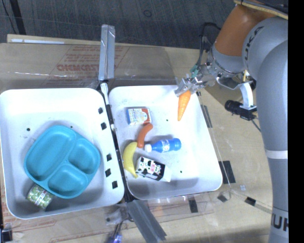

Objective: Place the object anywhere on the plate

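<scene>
A blue sectioned plate (63, 160) lies in the left bin (20, 105). My gripper (186, 87) hangs over the far right corner of the right bin (202, 151), shut on the thick end of an orange carrot (183, 106). The carrot dangles point-down above the bin floor, clear of the other items.
In the right bin lie a small orange-and-white carton (138, 115), an orange sausage-shaped toy (144, 134), a blue bottle (164, 146), a banana (129, 159) and a cow-print carton (151, 169). A green-patterned can (39, 196) sits by the plate's near edge. A metal divider post (107, 52) rises between the bins.
</scene>
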You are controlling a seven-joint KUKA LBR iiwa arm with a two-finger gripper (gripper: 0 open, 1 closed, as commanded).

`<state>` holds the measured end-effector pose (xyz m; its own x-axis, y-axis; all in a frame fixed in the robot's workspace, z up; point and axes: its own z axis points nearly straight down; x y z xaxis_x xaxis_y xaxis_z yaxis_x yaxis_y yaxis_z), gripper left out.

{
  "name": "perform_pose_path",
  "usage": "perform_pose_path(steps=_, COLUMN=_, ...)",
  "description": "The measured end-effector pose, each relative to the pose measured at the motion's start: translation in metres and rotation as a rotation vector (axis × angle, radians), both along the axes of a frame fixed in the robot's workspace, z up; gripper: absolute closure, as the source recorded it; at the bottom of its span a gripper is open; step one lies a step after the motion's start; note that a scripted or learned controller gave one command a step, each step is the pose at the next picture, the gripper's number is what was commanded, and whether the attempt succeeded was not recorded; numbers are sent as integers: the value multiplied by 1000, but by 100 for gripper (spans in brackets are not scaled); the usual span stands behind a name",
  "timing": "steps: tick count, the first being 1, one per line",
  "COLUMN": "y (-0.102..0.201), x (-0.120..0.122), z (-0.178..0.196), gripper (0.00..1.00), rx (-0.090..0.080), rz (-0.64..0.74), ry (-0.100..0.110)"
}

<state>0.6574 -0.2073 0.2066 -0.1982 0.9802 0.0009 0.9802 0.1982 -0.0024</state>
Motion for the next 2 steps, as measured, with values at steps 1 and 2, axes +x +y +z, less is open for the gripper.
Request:
perform_pose_path(steps=1, y=89, x=-10, z=-23, gripper=100, rx=0, rz=91, ry=1)
perform_pose_path(steps=2, y=176, x=-84, z=-15, gripper=100, rx=1, rz=314, ry=1)
